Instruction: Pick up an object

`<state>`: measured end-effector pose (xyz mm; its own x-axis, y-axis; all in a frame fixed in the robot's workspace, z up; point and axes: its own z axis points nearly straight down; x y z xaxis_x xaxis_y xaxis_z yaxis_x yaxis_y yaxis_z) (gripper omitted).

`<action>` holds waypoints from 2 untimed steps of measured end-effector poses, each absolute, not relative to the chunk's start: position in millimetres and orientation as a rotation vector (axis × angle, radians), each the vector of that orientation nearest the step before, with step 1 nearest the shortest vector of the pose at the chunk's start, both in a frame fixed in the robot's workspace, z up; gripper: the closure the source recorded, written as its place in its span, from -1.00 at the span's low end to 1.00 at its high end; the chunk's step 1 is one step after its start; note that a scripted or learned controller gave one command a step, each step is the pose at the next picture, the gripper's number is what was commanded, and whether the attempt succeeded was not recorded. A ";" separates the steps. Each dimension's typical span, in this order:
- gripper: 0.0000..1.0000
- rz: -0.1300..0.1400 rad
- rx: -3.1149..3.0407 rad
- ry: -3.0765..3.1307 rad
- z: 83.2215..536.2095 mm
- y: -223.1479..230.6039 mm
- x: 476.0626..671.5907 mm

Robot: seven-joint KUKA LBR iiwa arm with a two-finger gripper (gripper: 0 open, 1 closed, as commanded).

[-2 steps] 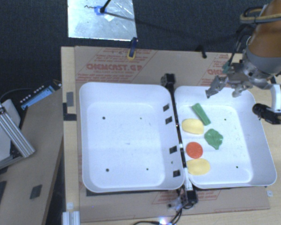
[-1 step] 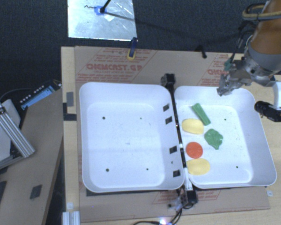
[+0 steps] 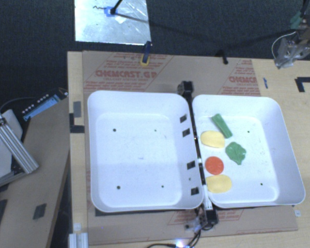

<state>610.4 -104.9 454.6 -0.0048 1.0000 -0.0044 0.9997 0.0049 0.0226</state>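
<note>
Here is the surface (image 3: 113, 66), two white bins side by side on it, and nothing is off the ground yet. All the candidates sit in the right bin (image 3: 279, 138), bunched toward its left wall by the divider. At the top of the cluster, a green strip (image 3: 221, 125) lies slanted. Just below it, a pale yellow oval (image 3: 212, 139). To the right of that, a crumpled green piece (image 3: 235, 152). Then an orange-red disc (image 3: 214, 165), and right under it, nearly touching, a second yellow oval (image 3: 219, 183). The left bin (image 3: 101, 138) shows bare white floor with a few small dark marks.

And the tool (image 3: 294, 48)? Way up in the top right corner, beyond the bins, well apart from every object. It is a blurry grey shape at this angle, and whether it is spread or pressed together, I cannot tell. Nothing visibly hangs from it.

So my read: the pick is at the starting line. Choosing a target, travelling over the right bin, descending, closing and lifting all remain to be done. The tight cluster near the wall may make a clean grab awkward.
</note>
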 end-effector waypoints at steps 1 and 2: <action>1.00 -0.006 2.218 2.235 343.4 -64.9 592.4; 1.00 0.017 2.206 2.219 470.0 -62.6 586.0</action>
<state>586.0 -62.6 470.0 -0.0060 1.0000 -0.0014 0.9998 0.0060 0.0165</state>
